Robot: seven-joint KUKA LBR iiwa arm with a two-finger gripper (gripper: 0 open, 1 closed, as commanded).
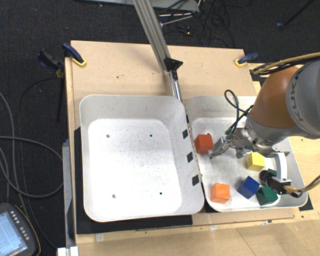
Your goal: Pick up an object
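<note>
On the worktop [122, 63], the left bin [130, 156] is seen beside the right bin [218, 111], where the blocks are gathered within the arm's reach: a red block [204, 143], an orange block [220, 192], a blue block [249, 187], a yellow block [255, 160] and a green block [266, 196]. The tool [222, 147] is held low just beside the red block, the likely target, and nothing is seen gripped in it; how far it is open cannot be told. The arm [288, 108] is reached in from the right and bent down over the right bin.
</note>
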